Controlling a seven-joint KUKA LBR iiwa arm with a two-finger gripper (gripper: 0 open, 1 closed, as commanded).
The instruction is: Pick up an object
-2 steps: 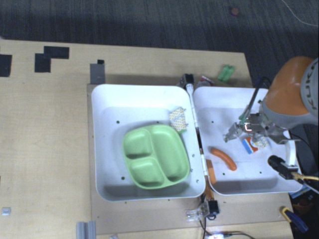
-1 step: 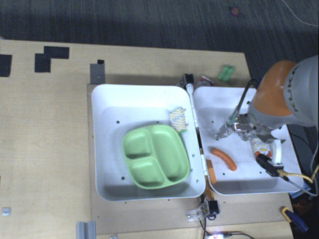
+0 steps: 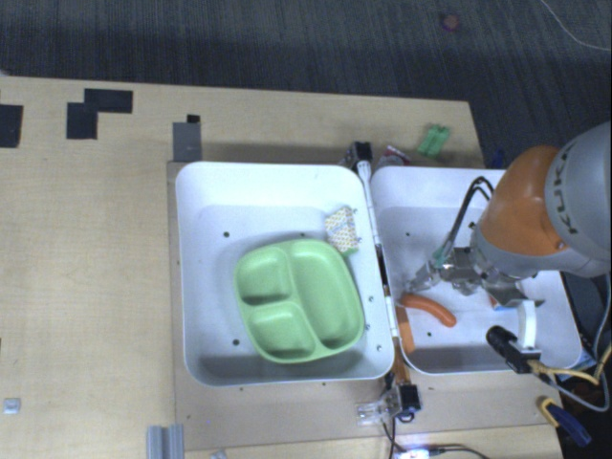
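the arm (image 3: 535,208) reaches into the right bin (image 3: 421,199). the left bin (image 3: 201,256) bears a green divided plate (image 3: 298,299). the gripper (image 3: 448,273) hangs low, just above an orange carrot-like object (image 3: 428,308). the object lies just below the gripper toward the near wall, long axis roughly left-right. jaw opening: cannot tell; nothing seen held.
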